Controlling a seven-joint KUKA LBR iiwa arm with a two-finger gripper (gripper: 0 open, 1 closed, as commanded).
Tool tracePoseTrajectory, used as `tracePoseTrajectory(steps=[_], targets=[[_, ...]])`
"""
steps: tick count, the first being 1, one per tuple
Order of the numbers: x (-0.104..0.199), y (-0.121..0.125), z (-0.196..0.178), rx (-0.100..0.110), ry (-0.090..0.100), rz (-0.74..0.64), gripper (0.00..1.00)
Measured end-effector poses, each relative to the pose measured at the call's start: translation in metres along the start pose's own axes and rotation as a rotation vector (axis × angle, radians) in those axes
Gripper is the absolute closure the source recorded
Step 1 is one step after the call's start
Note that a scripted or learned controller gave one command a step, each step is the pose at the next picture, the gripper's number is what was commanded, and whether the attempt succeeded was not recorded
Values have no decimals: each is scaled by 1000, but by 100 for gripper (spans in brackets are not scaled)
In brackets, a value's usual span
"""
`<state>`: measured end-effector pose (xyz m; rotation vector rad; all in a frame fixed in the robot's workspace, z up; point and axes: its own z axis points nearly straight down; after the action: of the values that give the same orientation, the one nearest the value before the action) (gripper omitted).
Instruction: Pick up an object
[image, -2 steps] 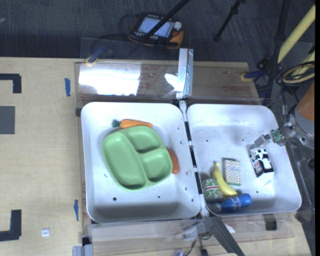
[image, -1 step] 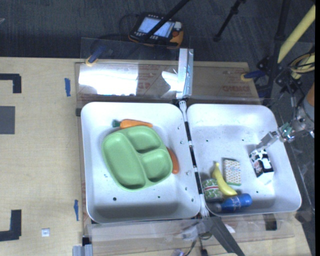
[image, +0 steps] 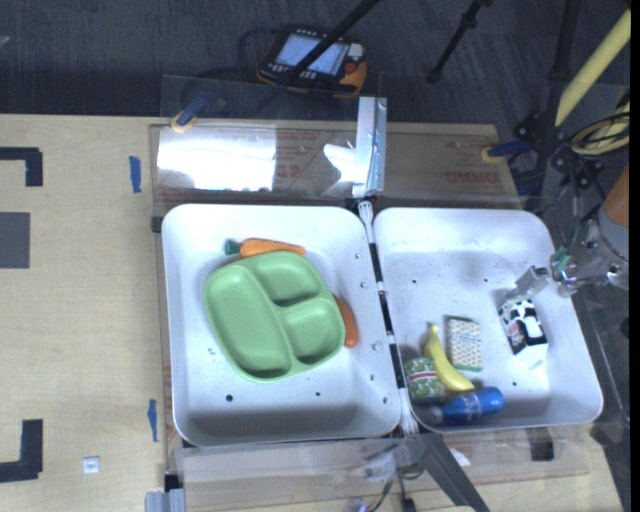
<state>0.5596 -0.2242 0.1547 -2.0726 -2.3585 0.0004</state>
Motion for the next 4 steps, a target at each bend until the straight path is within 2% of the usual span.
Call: tracePoseTrajectory(steps=[1, 2, 3, 4], targets=[[19, 27, 6, -3, -3, -53, 0], [9, 1, 54, -1, 12, -121, 0], [5, 1, 44, -3, 3, -118, 100], [77, 96, -15, -3, -2, -181, 100]])
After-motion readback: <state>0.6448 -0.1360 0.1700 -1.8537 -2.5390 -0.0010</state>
